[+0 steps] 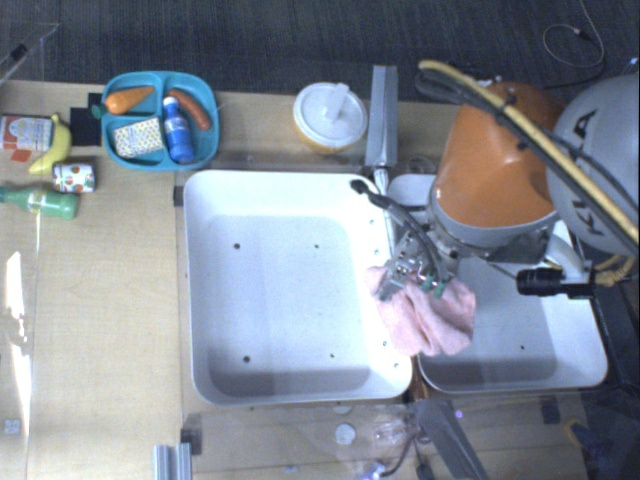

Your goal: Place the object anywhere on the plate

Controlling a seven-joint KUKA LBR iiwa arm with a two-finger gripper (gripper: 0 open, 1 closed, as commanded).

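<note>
A pink cloth (428,318) hangs bunched over the rim between the two white bins. Its upper edge is gathered at the fingertips of my gripper (408,274), which is shut on it. The gripper sits just under the arm's orange band (490,168), over the left edge of the right bin (560,368). The blue divided plate (205,98) lies on the bench at the far left, beyond the left bin's back corner. It holds an orange carrot-like piece, a red sausage, a blue bottle and a patterned item.
The left bin (270,288) lies between the gripper and the plate. A yellow cup with a white lid (330,116) stands behind it, beside a grey metal post (383,118). A banana, a small can and a green bottle (40,202) lie at the far left.
</note>
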